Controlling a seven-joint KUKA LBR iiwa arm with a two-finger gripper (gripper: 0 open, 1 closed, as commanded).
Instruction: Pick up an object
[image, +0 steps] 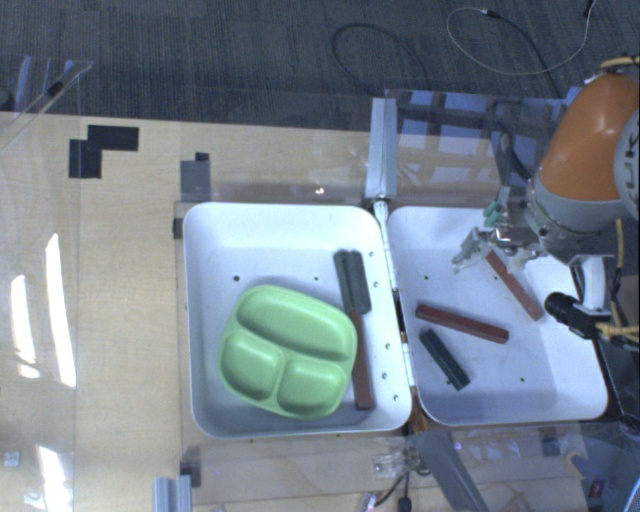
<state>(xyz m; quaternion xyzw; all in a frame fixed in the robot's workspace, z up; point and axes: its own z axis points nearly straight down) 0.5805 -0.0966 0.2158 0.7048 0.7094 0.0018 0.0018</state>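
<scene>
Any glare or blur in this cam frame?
Camera view: bright window-like reflections streak the clear sheet over the bench at left; a small specular spot sits by the left bin top rim; bins lit evenly with soft shadows; objects reasonably sharp, the green tray clear.

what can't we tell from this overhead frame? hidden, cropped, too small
- Gripper: finger state unreadable in the camera view, too small and tangled against the bin floor.
- Reddish-brown stick under the gripper: whether it is gripped or merely lying there is unclear.
- Brush: its handle's lower end runs close behind the green divided plate.
- Arm: cut off by the right edge.
</scene>
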